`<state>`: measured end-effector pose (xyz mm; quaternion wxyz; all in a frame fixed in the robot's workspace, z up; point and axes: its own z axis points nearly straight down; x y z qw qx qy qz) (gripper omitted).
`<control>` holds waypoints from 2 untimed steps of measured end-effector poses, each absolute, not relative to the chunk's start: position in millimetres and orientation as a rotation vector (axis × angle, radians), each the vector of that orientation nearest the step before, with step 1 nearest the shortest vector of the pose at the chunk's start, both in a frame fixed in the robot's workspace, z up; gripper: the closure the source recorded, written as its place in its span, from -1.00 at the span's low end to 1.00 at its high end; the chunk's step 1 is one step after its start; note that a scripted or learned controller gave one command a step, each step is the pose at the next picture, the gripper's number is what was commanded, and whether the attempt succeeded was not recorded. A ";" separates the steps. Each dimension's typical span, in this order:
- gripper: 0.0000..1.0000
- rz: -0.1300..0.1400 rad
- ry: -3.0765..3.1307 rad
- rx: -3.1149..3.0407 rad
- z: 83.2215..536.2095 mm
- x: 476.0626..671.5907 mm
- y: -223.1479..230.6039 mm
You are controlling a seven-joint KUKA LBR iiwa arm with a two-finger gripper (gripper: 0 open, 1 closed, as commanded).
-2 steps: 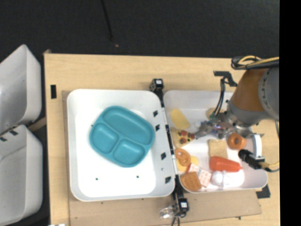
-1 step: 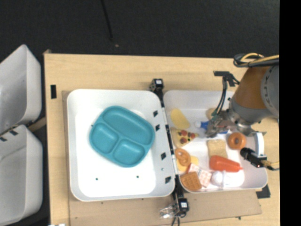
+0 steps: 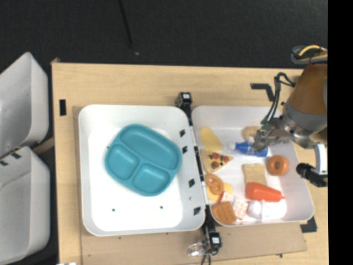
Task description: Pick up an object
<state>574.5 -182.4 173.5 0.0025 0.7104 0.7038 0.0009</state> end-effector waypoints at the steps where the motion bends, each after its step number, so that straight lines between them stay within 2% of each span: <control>1: 1.00 0.004 2.219 2.214 235.5 582.4 -183.4; 2: 1.00 -0.001 2.226 2.216 239.6 583.4 -184.1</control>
